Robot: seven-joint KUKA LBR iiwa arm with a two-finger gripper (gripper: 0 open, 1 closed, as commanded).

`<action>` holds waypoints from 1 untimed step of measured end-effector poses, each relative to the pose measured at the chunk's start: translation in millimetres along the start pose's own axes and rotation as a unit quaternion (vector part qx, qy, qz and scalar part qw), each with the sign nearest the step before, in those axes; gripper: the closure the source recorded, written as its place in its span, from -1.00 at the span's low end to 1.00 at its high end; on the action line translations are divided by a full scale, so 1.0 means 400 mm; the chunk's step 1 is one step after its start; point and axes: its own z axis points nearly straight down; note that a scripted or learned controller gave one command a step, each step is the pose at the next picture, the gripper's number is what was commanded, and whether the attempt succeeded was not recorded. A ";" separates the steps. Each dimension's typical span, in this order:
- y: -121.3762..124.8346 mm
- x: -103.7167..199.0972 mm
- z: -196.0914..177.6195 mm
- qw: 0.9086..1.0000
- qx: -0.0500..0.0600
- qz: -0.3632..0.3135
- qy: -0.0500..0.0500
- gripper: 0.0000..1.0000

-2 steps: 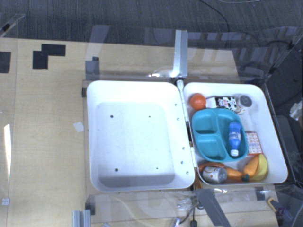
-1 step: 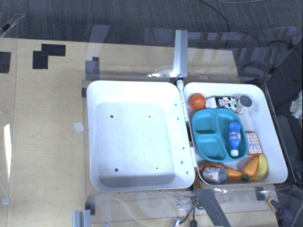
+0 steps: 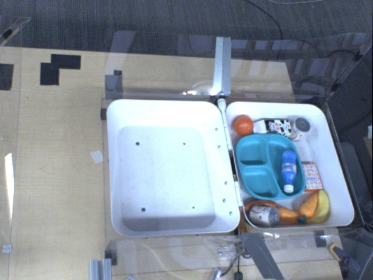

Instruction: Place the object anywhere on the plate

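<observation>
— Where are we looking from?

— We look down from above the bench (image 3: 52, 174) at a slant, far enough back to take in both white bins whole: the left bin (image 3: 166, 168) mid-frame, the right bin (image 3: 326, 133) beside it.

— And which way do we face?

— Toward the far edge, where dark floor (image 3: 145, 7) fills the top of our view.
</observation>
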 end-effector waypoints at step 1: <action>-0.003 -0.014 0.006 0.986 0.000 -0.168 0.000 1.00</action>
